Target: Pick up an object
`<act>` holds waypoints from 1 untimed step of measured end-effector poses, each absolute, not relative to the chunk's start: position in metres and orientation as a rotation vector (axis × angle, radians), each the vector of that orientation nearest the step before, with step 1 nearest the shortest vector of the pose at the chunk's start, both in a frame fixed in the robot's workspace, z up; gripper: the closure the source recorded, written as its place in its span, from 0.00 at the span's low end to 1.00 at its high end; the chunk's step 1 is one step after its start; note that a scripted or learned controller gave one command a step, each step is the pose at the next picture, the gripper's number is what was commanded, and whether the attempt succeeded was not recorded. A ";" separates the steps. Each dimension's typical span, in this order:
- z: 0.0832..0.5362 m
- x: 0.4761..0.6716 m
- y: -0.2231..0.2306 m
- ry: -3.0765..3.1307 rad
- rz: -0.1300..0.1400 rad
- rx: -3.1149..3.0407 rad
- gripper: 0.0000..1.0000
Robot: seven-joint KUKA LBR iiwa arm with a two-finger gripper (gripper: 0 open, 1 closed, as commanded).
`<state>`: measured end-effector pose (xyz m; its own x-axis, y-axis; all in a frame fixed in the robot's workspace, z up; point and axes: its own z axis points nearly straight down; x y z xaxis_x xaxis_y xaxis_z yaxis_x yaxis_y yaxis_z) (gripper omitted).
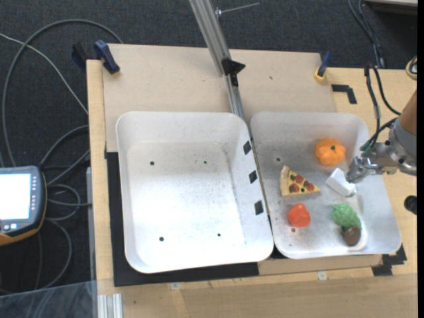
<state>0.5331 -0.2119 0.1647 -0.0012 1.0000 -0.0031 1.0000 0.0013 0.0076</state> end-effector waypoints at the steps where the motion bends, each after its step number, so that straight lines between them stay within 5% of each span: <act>1: 0.228 0.534 -0.207 2.218 0.006 2.213 1.00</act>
